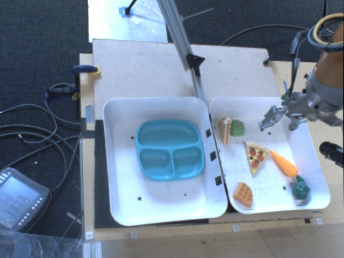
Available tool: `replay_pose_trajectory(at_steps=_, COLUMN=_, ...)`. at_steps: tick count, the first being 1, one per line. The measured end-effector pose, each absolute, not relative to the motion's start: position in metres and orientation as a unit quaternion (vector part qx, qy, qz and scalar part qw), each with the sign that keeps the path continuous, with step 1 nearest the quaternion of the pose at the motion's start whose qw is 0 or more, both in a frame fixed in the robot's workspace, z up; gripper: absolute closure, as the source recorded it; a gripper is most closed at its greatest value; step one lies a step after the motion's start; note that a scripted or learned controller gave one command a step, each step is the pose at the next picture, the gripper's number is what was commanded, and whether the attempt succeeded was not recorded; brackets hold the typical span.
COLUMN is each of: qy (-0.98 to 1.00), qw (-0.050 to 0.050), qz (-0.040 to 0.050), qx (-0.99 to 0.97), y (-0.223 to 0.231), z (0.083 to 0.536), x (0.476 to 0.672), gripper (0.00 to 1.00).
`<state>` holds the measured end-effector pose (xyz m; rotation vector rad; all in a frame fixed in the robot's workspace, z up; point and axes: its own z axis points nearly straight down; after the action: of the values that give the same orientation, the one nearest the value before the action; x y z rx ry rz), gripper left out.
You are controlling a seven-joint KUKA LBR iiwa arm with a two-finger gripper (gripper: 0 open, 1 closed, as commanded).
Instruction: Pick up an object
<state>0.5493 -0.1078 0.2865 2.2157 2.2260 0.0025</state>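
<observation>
My gripper (281, 121) hangs over the back of the right bin (317, 160), its fingers spread open with nothing between them. Toy foods lie in this bin. A pizza slice (256, 157) is just below and to the left of the gripper. An orange carrot (284, 163) lies beside the slice. A sandwich piece with a green lettuce lump (230, 128) sits by the bin's left wall. Near the front edge rests a waffle (243, 194), and a dark green vegetable (300, 188) is in the front right corner.
The left bin (115, 160) holds a blue divided plate (170, 149). A slanted metal pole (177, 31) crosses the bench from the top down to the gap between the bins. Cables and a pendant (19, 198) lie on the floor at left.
</observation>
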Motion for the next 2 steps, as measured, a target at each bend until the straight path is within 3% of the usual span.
replay_pose_trajectory(at_steps=1, qy=0.708, qw=0.001, qz=0.0011, qx=0.706, y=-0.108, z=0.287, x=0.549, gripper=0.00)
replay_pose_trajectory(at_steps=2, qy=0.707, qw=-0.002, qz=-0.0010, qx=0.707, y=-0.102, z=0.225, x=0.548, gripper=0.00)
